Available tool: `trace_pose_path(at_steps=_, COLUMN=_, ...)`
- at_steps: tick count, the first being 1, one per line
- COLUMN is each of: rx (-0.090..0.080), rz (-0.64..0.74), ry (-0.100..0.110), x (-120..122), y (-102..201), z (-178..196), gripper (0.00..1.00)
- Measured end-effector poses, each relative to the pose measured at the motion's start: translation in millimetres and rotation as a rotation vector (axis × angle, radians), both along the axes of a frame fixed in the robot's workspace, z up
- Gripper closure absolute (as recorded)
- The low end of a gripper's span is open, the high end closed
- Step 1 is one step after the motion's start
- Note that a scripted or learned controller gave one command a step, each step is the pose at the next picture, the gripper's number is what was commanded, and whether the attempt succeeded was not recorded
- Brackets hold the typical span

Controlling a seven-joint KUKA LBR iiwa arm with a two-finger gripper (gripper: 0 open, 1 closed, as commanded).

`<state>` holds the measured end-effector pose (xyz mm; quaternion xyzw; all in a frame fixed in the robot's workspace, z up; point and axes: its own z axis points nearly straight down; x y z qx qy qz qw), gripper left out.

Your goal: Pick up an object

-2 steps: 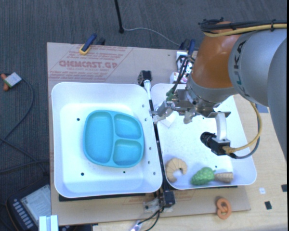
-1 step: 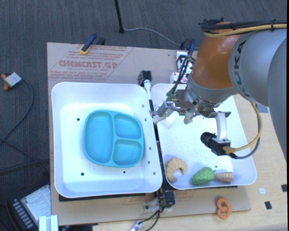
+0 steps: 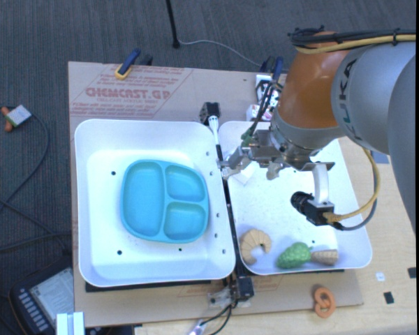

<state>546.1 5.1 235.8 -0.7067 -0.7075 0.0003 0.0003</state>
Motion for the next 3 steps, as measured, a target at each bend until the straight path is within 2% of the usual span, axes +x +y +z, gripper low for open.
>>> trace_pose_path(at_steps=3, rx=0.0, rz=0.0, ry=0.0, x=0.0, y=0.0, z=0.0, gripper=0.0)
